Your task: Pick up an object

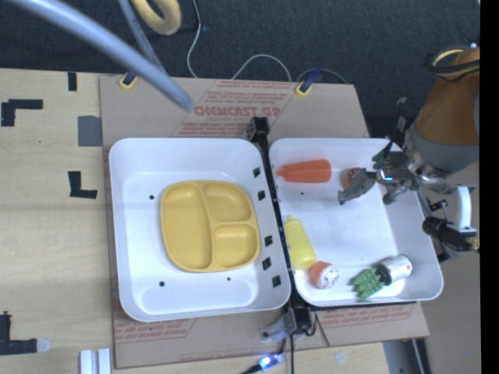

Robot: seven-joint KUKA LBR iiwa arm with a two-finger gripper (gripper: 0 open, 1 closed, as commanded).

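The right bin [405, 240] holds an orange carrot-shaped toy [304, 171] at its far left, a yellow piece [299, 242] along its left wall, a small orange and white piece [321, 274] near the front, and a green toy with a white cylinder [380, 276] at the front right. My gripper [358, 185] hangs over the far middle of this bin, just right of the carrot. Its dark fingers point left and down with nothing seen between them.
A yellow divided plate [209, 225] lies in the left bin [132, 209]. A black divider [269, 209] runs between the bins. Both rest on a cardboard sheet [234, 107]. A grey pole [93, 29] crosses the upper left. The arm's orange band [456, 111] is at the right.
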